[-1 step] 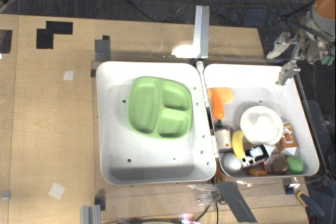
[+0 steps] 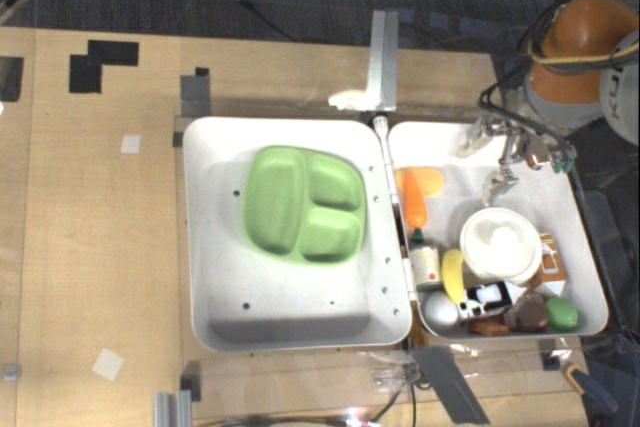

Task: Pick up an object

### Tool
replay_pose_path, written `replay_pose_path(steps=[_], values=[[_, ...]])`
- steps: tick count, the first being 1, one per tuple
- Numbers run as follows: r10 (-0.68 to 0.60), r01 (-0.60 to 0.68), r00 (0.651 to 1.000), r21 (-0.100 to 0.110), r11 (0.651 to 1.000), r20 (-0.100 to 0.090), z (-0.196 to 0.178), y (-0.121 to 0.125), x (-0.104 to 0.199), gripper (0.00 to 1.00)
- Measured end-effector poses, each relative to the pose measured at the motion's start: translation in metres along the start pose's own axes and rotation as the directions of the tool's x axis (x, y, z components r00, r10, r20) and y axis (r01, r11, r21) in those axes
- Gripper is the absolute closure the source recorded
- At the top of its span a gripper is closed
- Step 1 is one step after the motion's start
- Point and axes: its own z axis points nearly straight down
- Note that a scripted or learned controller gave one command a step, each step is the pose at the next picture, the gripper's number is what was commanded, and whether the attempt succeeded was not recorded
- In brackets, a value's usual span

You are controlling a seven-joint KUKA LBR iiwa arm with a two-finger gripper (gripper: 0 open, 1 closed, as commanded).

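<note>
My gripper (image 2: 505, 163) hangs over the far part of the right bin (image 2: 590, 260), just beyond a white bowl (image 2: 499, 244). Nothing shows held in it. Below it lie an orange carrot-shaped piece (image 2: 413, 202) by the bin's left wall and a pale orange piece (image 2: 428, 179) beside it. A yellow banana (image 2: 453, 275), a small white bottle (image 2: 425, 265) and a silver ball (image 2: 438, 311) sit along the near left. A green round piece (image 2: 562, 314) and a brown lump (image 2: 528, 315) lie in the near right corner.
The left bin (image 2: 215, 305) holds a green divided plate (image 2: 303, 204). A metal post (image 2: 384, 60) stands at the far end of the wall between the bins. The arm's orange band (image 2: 585, 30) rises at the far right. Cables hang near the wrist.
</note>
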Motion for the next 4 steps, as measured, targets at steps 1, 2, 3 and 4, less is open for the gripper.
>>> replay_pose_path(steps=[1,2,3,4], values=[[-0.239,0.239,0.971,0.004,0.971,0.003,0.015,-0.023,0.081,0.0],[-0.213,0.213,0.977,0.004,0.977,0.008,0.014,0.036,0.098,0.0],[-0.385,0.385,0.923,0.013,0.923,0.011,0.013,0.092,0.086,0.0],[-0.4,0.4,0.916,0.013,0.916,0.011,0.012,0.103,0.099,0.0]])
